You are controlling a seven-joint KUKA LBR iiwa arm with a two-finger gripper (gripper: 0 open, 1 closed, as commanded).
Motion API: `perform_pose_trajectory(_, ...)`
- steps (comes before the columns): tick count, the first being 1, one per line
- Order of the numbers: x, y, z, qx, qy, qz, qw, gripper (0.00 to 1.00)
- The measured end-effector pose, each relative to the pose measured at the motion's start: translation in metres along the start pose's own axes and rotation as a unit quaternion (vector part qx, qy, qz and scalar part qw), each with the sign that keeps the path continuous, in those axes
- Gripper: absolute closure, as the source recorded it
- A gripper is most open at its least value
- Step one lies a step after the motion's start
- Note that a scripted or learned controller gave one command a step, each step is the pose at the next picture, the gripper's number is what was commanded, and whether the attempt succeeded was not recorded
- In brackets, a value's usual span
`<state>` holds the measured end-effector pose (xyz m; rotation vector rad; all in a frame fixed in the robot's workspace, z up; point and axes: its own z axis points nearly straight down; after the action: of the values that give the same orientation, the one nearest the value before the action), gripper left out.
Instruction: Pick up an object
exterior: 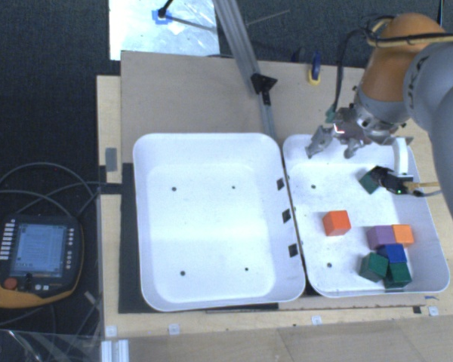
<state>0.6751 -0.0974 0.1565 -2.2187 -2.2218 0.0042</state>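
My gripper [334,145] hangs over the far left corner of the right bin [311,173], its two grey fingers [317,143] spread open with nothing between them. An orange cube [336,222] lies in the middle of that bin, well in front of the gripper. A dark green block [373,179] sits to the gripper's right, under the wrist. At the bin's near right corner a cluster lies close together: a purple block [379,236], a small orange block [402,234], a blue block [395,253] and two green blocks [375,265].
The left bin [147,202] stands beside the right one, sharing a middle wall with black clips [286,215]. A slanted metal rod [241,36] rises behind the bins. A teach pendant [34,259] with cables lies off the bench at left.
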Motion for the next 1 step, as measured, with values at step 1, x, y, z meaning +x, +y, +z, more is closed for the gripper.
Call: perform_pose_trajectory(1, -0.0074, -0.0039, 0.0586, 0.0, 0.0, 0.0, 1.0, 0.0)
